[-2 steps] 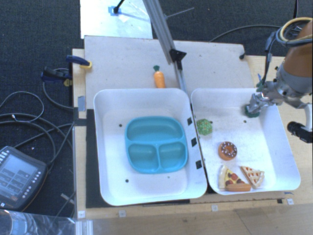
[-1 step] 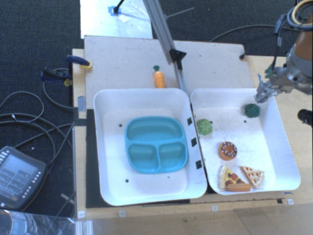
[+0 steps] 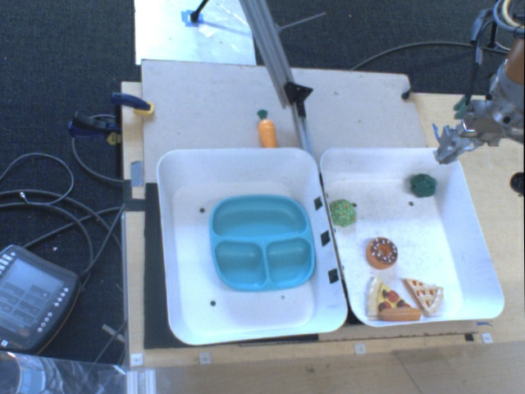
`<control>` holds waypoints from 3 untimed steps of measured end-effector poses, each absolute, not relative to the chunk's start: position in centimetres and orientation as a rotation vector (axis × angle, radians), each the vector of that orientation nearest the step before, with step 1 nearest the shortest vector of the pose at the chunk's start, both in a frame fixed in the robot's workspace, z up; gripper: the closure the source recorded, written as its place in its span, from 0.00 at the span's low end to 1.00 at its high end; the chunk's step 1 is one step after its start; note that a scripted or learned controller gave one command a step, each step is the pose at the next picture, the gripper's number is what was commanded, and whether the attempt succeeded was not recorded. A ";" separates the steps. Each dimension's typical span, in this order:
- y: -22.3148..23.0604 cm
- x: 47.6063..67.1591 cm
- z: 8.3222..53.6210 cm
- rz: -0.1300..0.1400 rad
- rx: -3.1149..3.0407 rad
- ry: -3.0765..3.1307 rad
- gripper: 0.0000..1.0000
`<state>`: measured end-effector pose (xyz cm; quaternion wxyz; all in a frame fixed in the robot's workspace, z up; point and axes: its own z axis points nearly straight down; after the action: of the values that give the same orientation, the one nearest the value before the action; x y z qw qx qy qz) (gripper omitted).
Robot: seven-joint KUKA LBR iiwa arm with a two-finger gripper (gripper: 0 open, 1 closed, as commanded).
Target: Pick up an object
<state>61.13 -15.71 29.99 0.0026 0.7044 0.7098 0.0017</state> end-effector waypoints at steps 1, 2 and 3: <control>-10.2 60.0 29.7 0.003 2.210 2.233 1.00; -5.1 59.8 27.6 0.003 2.211 2.233 1.00; 0.4 59.7 27.7 0.004 2.209 2.235 1.00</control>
<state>59.73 0.37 27.67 -0.0004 0.7030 0.7111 0.0013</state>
